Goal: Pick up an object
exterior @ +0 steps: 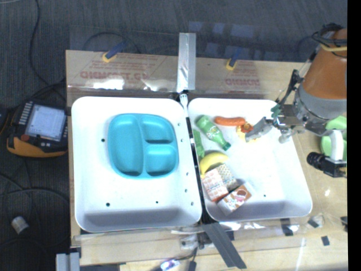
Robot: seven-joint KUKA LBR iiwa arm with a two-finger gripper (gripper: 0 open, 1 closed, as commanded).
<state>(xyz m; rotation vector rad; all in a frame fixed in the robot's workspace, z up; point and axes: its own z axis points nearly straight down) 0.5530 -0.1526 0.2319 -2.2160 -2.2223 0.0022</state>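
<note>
Seen from above, my desk (84,61) carries two shallow white bins side by side. The left bin (90,196) holds a turquoise divided tray (142,144) with three compartments, lying flat near its middle. The right bin (282,179) holds the loose things, crowded along its left wall: a green bottle (212,131) lying tilted, a yellow banana (212,161) just below it, then a white patterned packet (217,181) and a small red-and-white carton (236,198) touching each other near the front edge. An orange-red sausage-shaped piece (229,120) lies near the back wall, and a small red-and-yellow item (244,130) sits just beside its right end. My arm (324,83), grey with its orange band, reaches in from the right; my gripper (260,130) hangs over the bin's back right part, close by that small item. Whether my gripper stands wide or narrow I cannot tell, and nothing shows between its tips.
</note>
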